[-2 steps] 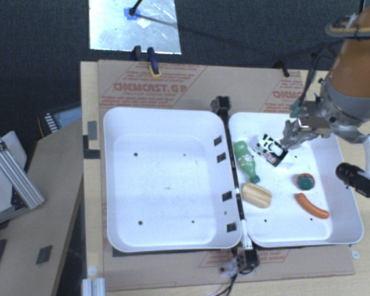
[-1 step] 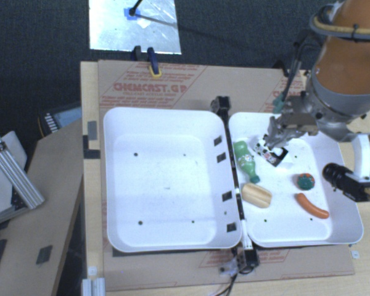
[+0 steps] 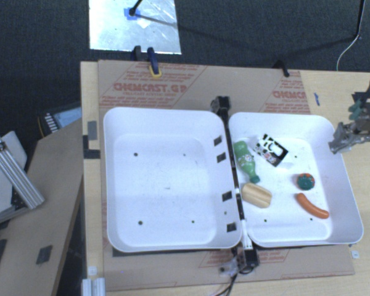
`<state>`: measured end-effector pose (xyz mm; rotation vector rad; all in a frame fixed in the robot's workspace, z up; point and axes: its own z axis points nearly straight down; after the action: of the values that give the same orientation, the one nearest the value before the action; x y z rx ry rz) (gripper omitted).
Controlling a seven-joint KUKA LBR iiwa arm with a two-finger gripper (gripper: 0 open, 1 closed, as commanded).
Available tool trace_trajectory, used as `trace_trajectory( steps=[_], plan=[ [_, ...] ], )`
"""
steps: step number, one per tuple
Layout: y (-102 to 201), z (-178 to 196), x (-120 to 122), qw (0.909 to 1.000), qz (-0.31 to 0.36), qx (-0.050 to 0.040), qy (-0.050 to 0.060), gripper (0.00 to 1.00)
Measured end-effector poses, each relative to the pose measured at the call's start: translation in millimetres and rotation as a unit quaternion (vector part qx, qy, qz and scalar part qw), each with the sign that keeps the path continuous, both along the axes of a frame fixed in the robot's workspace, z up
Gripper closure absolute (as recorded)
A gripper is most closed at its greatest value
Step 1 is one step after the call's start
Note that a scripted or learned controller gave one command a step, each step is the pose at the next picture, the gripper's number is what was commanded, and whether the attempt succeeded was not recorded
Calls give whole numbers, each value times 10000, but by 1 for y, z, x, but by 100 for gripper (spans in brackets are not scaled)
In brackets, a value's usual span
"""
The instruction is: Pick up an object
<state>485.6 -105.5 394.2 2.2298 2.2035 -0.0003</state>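
Toys lay scattered in the right bin [image 3: 342,184] — a green bottle [image 3: 245,160] at about nine o'clock of its floor, a black-and-white card-like piece [image 3: 271,149] near eleven, a tan bread-like block [image 3: 256,195] at seven, a small round green-and-red piece [image 3: 305,181] at three and an orange sausage [image 3: 312,206] at about four. All looked like light, stiff plastic play food, probably smooth and inclined to slip or roll. The bottle seemed best taken across its narrow middle, the sausage across its width at mid-length, the block across its short sides; the flat card looked hardest to get under. The left bin [image 3: 120,165] stood just beside, sharing the middle divider. The gripper [image 3: 351,134] hung at the right bin's two o'clock rim, over the surface [image 3: 357,91] outside the wall, well apart from every toy. Nothing was visible between the fingers, and whether they were spread or pressed together could not be told at that size and blur.
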Motion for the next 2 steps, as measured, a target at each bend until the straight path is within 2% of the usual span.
trace_trajectory(
  steps=[1, 2],
  plan=[
    [70, -48, 2, 9999, 108, 35, 29, 100],
    [138, 5, 2, 9999, 117, 38, -14, 100]
  ],
)
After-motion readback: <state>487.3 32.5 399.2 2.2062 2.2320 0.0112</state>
